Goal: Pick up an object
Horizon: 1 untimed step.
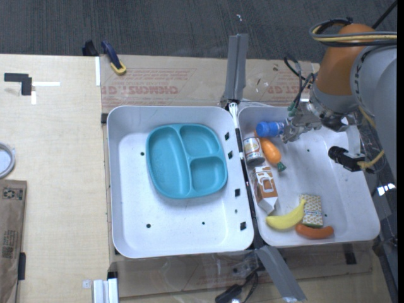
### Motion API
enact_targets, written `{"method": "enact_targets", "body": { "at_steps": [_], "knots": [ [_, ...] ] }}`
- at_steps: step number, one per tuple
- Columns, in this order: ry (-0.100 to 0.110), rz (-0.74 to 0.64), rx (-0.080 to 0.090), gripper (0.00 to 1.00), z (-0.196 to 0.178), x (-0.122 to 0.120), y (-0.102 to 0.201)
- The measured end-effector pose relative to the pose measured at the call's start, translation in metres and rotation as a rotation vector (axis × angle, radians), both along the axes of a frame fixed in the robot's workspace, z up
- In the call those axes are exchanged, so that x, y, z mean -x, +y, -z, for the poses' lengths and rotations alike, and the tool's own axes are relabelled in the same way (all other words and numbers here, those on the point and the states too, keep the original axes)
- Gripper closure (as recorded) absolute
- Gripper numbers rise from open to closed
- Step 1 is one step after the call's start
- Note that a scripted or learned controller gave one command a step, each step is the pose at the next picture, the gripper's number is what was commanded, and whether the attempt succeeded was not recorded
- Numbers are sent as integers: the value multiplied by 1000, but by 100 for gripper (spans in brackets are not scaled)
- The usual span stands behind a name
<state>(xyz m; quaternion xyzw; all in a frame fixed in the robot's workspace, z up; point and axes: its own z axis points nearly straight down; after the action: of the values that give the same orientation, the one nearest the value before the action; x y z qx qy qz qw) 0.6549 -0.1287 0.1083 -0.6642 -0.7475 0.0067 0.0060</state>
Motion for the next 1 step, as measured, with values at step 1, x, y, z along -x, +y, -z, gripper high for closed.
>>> {"method": "enact_targets", "body": {
  "at_steps": [1],
  "knots": [
    [-16, 89, -1, 100, 17, 58, 8]
  ]
}}
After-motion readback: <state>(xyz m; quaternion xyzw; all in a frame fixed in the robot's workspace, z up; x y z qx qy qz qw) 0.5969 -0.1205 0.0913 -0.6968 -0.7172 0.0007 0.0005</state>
